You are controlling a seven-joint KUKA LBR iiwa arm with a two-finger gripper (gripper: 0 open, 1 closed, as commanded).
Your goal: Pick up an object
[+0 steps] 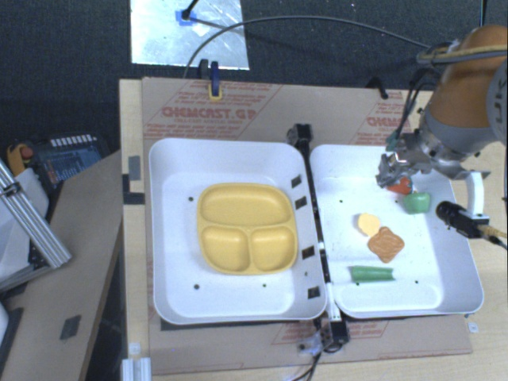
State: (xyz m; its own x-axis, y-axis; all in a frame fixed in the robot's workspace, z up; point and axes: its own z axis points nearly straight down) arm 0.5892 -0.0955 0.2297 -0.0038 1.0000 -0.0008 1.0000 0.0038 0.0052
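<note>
The arm reaches in from the right, and its gripper (394,173) hangs low over the far part of the right bin (460,292), right at a small red-orange object (402,186); whether anything is clamped, I cannot tell. Just beside it sits a green piece (417,203). Nearer lie a yellow piece (367,225), a brown waffle-like piece (386,244) and a green stick (371,274). The left bin (171,292) holds a yellow divided tray (246,227).

Yellow tray (243,227); white bins (163,213); green stick (371,274); brown cracker (386,244); orange-red item (402,186), possibly.
</note>
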